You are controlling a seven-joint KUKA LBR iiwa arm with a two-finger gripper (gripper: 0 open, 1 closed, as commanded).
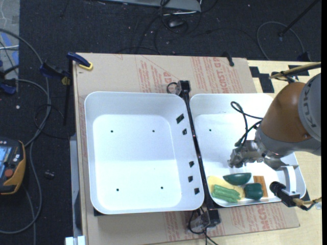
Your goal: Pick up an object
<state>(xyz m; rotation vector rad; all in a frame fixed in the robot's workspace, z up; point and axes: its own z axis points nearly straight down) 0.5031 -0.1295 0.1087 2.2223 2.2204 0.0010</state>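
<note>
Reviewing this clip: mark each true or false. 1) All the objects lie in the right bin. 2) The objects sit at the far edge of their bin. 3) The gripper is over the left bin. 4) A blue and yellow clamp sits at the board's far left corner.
1) True: the green objects lie in the right bin, near its front edge.
2) False: they are bunched at the near edge, closest to the camera.
3) False: the gripper is over the right bin, just above the objects; the left bin is away from it.
4) True: the clamp sits there.
</note>
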